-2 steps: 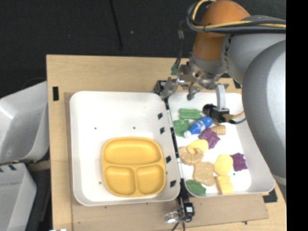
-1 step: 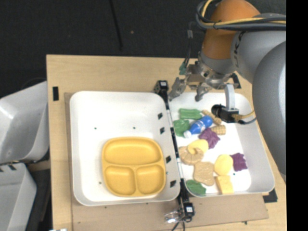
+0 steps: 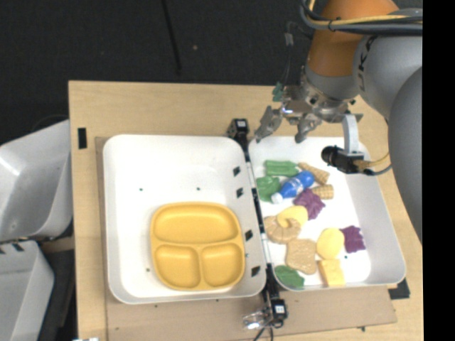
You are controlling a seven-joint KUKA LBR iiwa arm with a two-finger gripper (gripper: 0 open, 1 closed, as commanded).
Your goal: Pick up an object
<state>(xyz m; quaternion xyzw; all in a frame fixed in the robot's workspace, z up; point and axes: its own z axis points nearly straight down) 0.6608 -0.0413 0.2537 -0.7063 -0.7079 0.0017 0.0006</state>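
Fingers (image 3: pixel 269 125): two, spread apart, nothing between them. One tip hangs over the divider between the bins, the other at the far edge of the right bin.

Gripper (image 3: pixel 287 128): raised above the far end of the right bin (image 3: pixel 380 219), clear of all contents. Arm (image 3: pixel 348 34) enters from the right, orange band above the wrist.

Right bin, contents: a loose heap of small toy food pieces in the middle and near side.
- green piece (image 3: pixel 281 168), farthest back, nearest the gripper
- blue bottle (image 3: pixel 294 185), touching a second green piece to its left
- purple pieces (image 3: pixel 310 203), one mid-heap, another at the right
- yellow pieces (image 3: pixel 330 243), several, near side
- tan pieces (image 3: pixel 301 256), near side, overlapping

Left bin (image 3: pixel 128 190): holds a yellow tray (image 3: pixel 197 246) with three compartments, lying in the near half.

Step in hand, as judged: approach; nothing picked yet. The next move calls for choosing one piece, likely the green one at the back since it stands a little apart, then lowering with the fingers straddling it and closing. The crowded heap risks a grasp on two pieces or on none.

Writing, brands, labels: none readable.
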